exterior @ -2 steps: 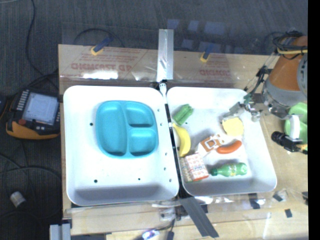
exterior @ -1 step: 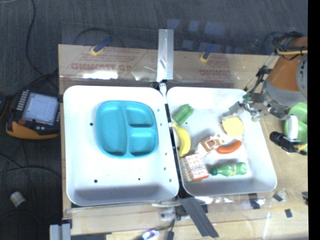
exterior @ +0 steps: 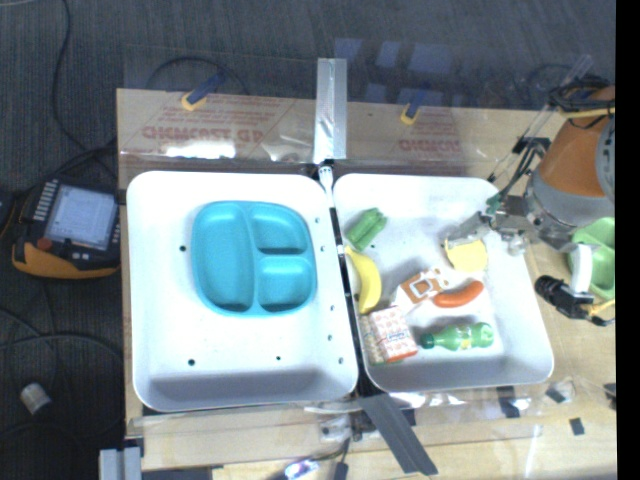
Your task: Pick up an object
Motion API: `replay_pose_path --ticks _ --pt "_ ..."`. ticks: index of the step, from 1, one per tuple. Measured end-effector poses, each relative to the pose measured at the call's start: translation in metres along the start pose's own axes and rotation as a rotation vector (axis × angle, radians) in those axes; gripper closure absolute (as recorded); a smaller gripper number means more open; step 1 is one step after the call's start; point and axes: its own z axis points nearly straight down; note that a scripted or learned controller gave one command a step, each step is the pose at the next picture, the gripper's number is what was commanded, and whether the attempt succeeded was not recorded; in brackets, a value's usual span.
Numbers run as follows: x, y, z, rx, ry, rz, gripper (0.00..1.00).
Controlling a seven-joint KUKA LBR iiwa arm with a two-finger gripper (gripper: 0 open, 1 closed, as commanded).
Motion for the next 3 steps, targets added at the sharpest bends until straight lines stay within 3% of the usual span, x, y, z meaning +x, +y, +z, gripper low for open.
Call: replay_pose_path --ticks 3 --pt "0.0004 0.0010 -0.0001 -0.002 0.000 -0.005 0.00"
